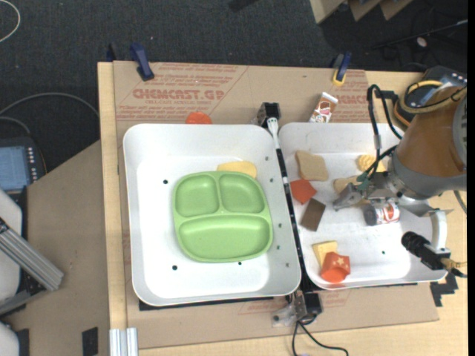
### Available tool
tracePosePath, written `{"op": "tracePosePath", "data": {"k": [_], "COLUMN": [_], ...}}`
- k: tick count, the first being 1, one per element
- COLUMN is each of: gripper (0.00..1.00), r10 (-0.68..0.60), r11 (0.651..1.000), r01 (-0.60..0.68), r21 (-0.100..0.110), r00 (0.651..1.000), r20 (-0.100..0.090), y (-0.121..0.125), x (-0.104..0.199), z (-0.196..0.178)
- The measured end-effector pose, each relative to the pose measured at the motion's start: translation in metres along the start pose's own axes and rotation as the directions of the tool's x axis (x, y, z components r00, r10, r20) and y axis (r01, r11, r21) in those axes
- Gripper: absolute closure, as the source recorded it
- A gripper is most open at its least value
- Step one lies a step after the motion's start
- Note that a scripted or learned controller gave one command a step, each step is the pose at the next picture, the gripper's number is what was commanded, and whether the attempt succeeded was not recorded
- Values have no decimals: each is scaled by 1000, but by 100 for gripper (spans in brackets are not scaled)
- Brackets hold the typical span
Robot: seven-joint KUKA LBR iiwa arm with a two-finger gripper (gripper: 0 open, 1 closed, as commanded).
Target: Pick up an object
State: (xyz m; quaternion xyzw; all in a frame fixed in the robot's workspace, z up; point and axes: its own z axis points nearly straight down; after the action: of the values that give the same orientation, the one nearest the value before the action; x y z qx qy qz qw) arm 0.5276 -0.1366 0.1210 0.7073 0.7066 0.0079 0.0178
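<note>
Nearest the lens, at bench front edge: cable connector (308, 308) hanging below the seam between the two bins. Left bin (145, 199) largely taken up by a green divided plate (221, 216), three compartments, sitting roughly centred; pale yellow piece (239, 168) just touching its far rim. White floor open all round the plate, widest along far and left walls. Right bin (326, 133) more crowded. Near its front wall: yellow wedge (323, 251) touching a red block (335, 268), both close to the rim, little room on that side. Toward the seam: small red-orange piece (302, 190) and dark brown slab (312, 213), just beside each other. Tan block (312, 165) toward the far wall; yellowish item (367, 162) beyond it, partly hidden by cable. Arm (438, 143) in from the right, covering the right portion of the bin. Gripper (355, 193) low over bin centre, tips pointing left; finger opening not resolvable, nothing visibly between them. Small can (384, 213), white and red with metallic end, lying on its side just beside the gripper, under the wrist. Open floor between the can and the front-wall pieces. Outside the bins: small red-and-white carton (324, 107) on the cardboard past the far wall, blue clamps (141, 61) at the board's far edge.
</note>
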Motion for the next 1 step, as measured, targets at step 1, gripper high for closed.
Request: {"op": "tracePosePath", "data": {"k": [1], "gripper": [0], "r10": [-3], "r11": [999], "r01": [3], "r21": [33], "r00": [1000], "r20": [-12], "y": [58], "x": [-28], "z": [41]}}
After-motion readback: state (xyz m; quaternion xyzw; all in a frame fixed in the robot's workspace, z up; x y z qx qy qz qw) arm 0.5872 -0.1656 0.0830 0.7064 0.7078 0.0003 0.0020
